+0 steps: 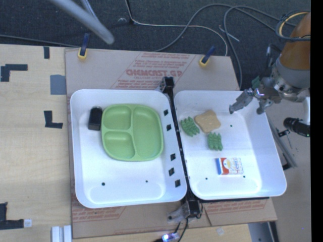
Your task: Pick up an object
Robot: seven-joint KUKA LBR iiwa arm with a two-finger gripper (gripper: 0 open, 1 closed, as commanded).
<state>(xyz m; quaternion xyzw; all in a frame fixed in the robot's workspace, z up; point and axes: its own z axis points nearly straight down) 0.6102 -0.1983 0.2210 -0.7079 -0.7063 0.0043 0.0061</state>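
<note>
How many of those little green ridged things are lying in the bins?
2, both in the right bin: one green ridged piece just left of the tan slice, the other green ridged piece below that slice. None seems hidden.

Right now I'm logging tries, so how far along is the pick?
Nothing looks done: the tan piece, both green pieces and the small carton lie in the right bin, the green tray in the left bin. In hand: the gripper hangs with open jaws over the right bin's far corner, holding nothing. Left: descend, close, lift.
</note>
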